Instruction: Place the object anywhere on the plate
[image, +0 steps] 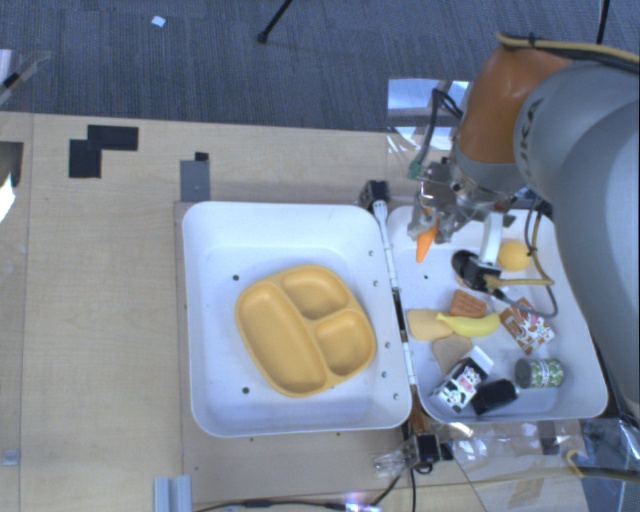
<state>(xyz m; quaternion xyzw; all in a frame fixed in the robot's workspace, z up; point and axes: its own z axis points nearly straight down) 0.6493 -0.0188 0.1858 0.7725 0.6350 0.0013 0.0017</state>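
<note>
Judging by how things lay, you had the job barely begun: the yellow divided plate (300, 330) sat in the left bin (215, 300) with all its compartments bare, and nothing had been set on it. Every loose item was in the right bin (430, 285), so the lift, the carry across the wall between the bins and the release over the plate were all left to do.

The pincer (437, 222) hung over the far left corner of the right bin, just beside that dividing wall. Directly under it was a small orange carrot (424, 244), tilted with its tip pointing down toward the near side and its top end meeting the pincer's underside. That looked to you like the object chosen, and its posture hinted that it dangled rather than lay flat. From this slant, though, you could not tell whether the pincer was spread, pressed together or actually pinching the carrot, so you could not count the pick as made.

The banana (462, 324) and the other pieces lay nearer you, apart from the pincer.
</note>
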